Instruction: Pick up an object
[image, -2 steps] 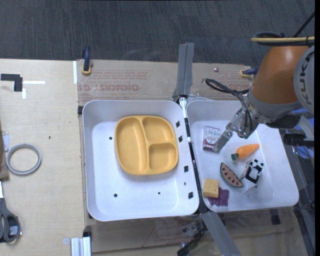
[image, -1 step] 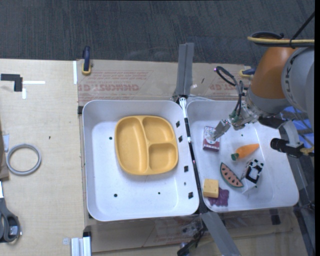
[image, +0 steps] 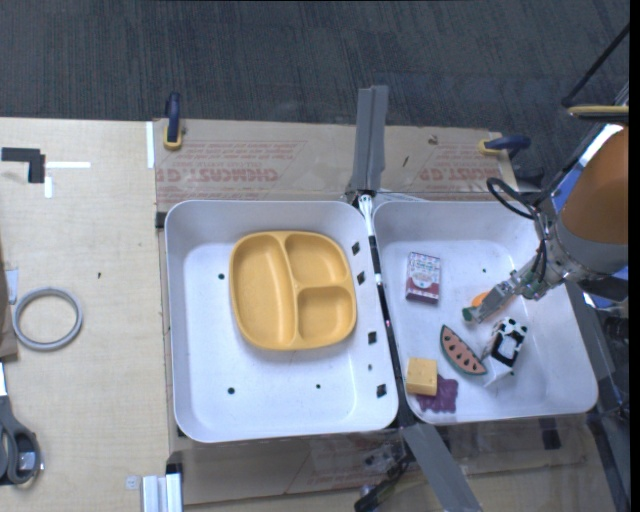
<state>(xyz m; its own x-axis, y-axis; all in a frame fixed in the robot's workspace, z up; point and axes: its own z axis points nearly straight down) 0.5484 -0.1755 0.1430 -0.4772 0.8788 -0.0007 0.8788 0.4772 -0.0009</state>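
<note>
Five items are lying in our right bin (image: 560, 395); we are lowering the gripper (image: 478, 310), grip state unreadable, near the watermelon slice (image: 462, 352), keeping it centred

You look down from one fixed camera set high above the counter (image: 80, 220), tilted so the far edge and a strip of dark carpet (image: 300, 50) fill the top of your view. It stands far enough back to take in both white bins whole: the left bin (image: 190, 400) sits at centre, the right bin (image: 560, 395) toward your right edge. The arm (image: 600, 200) enters from that right side.
</note>
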